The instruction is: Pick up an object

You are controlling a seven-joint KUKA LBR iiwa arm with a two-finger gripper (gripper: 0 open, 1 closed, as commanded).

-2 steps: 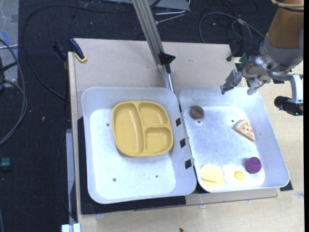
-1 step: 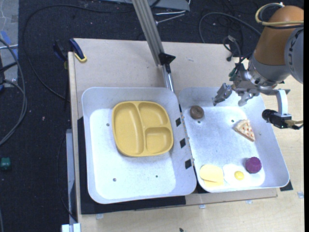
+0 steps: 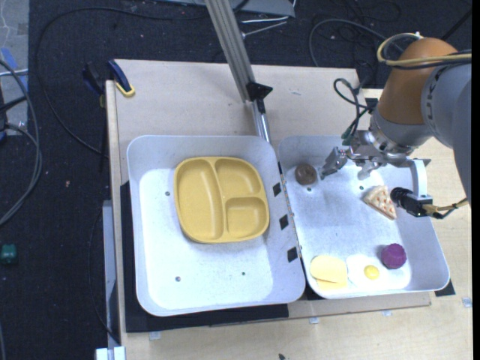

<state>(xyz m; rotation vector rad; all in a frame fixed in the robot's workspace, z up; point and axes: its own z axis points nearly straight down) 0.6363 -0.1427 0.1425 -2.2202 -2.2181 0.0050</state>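
Right bin, rear corner behind arm

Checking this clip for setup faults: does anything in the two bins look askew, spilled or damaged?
Nothing stands out. The yellow tray lies flat in the left bin; the toy foods sit apart in the right bin, none tipped out.

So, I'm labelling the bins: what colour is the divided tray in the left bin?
Yellow. The divided tray shows clearly in the camera view.
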